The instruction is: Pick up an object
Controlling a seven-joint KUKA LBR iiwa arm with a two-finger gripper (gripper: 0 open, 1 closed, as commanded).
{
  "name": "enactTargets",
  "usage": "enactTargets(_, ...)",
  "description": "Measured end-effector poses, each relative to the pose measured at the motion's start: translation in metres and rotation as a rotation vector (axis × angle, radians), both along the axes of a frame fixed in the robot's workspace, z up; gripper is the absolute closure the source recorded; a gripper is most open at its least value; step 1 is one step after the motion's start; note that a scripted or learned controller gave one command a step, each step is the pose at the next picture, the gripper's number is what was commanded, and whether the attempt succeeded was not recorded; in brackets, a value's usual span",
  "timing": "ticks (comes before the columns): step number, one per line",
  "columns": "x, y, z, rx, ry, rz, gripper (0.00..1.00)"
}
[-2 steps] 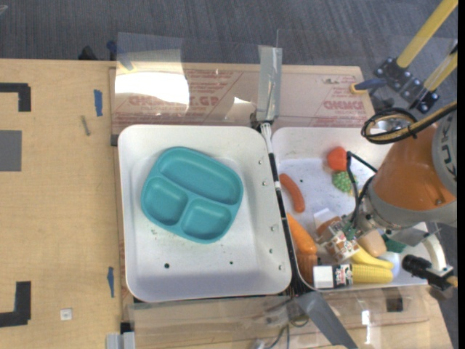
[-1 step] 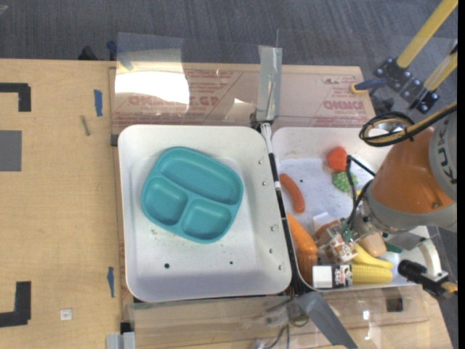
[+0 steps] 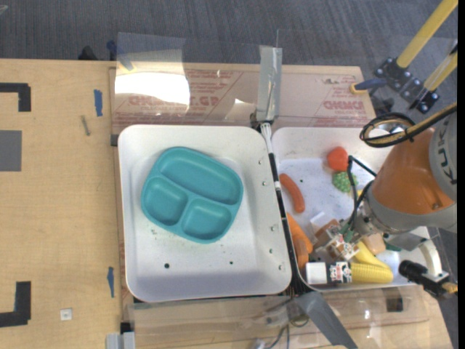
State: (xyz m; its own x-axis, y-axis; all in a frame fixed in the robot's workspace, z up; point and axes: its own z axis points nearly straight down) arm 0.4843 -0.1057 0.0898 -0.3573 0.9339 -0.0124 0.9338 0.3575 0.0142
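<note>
Floor (image 3: 218,6): dark grey carpet with a fine ribbed weave, along the far edge of the desk.
Desk (image 3: 51,217): light tan wooden board, matt, evenly lit.
Black angle marks (image 3: 18,97): at the desk's left edge, far and near.
Grey square patch (image 3: 9,151): at the left edge, between the marks.
Blue tape strips (image 3: 98,102): on the desk, left of the bins.
Clear plastic sheet (image 3: 152,86): along the far edge, with red lettering and a bright white glare.
Yellow struts (image 3: 436,20): far right corner, slanted, with a black clamp.
</note>
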Motion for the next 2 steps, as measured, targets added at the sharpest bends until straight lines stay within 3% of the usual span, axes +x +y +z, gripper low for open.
enactTargets(1, 0.002, 0.000, 0.011, -0.001, -0.006, 0.002, 1.00)
enactTargets(2, 0.034, 0.026, 0.096, 0.009, 0.012, -0.197, 1.00)
